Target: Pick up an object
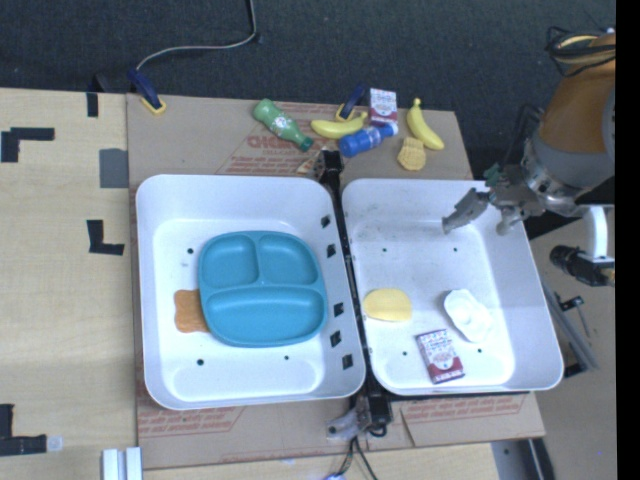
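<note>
- Two grey jaws stand spread apart at the tip of the gripper (484, 214), with nothing between them; they hang over the upper right corner of the shallow white right bin (400, 208), above bare floor.
- No object lies under the jaws as they stand, so a close here would likely catch only air.
- The nearest candidates sit lower in that bin: a crumpled white soft lump (467, 314), a rounded yellow piece (387, 305) and a small flat red-and-white packet (440, 355).
- The white lump blends with the bin floor, so a misjudged aim seems possible; the flat packet probably offers little edge for the jaws and may slide.
- The lump and packet lie near the right and lower walls, where a jaw could strike the rim.
- In the left white bin (160, 268), a blue divided plastic plate (262, 288) partly covers an orange flat piece (186, 311), a poor target.
</note>
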### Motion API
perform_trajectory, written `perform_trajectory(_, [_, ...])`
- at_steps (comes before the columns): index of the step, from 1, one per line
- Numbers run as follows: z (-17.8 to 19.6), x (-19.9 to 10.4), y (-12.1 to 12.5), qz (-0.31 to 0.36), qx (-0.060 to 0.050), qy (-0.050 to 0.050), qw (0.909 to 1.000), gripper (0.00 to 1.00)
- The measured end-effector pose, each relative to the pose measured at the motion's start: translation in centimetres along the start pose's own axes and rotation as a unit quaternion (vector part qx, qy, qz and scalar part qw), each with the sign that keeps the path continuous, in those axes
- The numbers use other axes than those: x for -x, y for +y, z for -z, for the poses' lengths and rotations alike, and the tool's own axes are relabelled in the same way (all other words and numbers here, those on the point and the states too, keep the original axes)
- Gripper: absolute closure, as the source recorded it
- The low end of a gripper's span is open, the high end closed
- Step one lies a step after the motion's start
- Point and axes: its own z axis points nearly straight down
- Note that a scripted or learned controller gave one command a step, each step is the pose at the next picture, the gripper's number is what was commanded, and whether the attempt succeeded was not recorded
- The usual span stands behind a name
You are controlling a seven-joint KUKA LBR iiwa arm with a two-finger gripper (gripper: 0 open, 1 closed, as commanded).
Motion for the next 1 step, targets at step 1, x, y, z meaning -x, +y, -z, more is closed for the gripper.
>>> perform_trajectory(1, [-7.04,1.36,-7.53,-0.001,-0.001,0.001,1.0,0.0])
